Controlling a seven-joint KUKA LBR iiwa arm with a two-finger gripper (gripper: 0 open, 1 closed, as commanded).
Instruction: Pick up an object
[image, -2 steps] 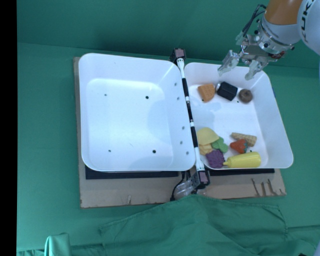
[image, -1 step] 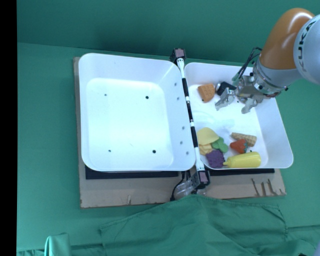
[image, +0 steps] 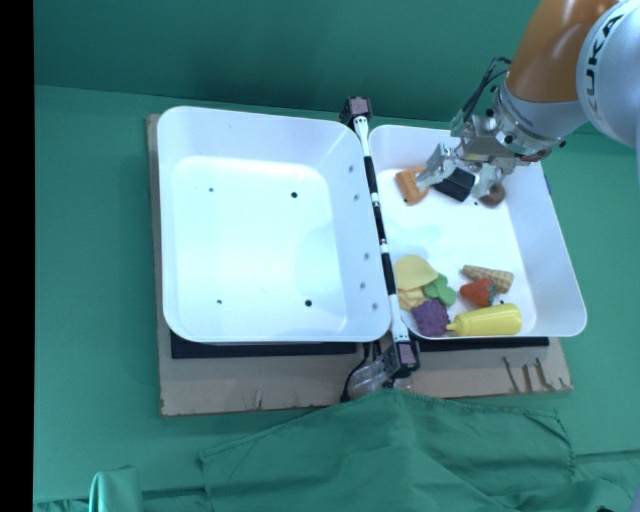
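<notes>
My gripper (image: 462, 180) hangs low over the far part of the right bin (image: 555, 275), its fingers spread open. An orange block (image: 409, 186) lies just off the left fingertip, and a small brown piece (image: 492, 198) sits by the right one. Nothing is clearly gripped; a dark part shows between the fingers. Near the bin's front lie a yellow wedge (image: 413, 273), a green piece (image: 441, 291), a purple cluster (image: 431, 318), a yellow bottle (image: 489, 320), a red piece (image: 477, 293) and a waffle cone (image: 487, 273).
The left bin (image: 175, 150) stands beside the right one, with a black-and-white divider rail (image: 375, 215) between them. Both rest on a cardboard sheet (image: 250, 385). Green cloth (image: 400, 455) bunches at the front.
</notes>
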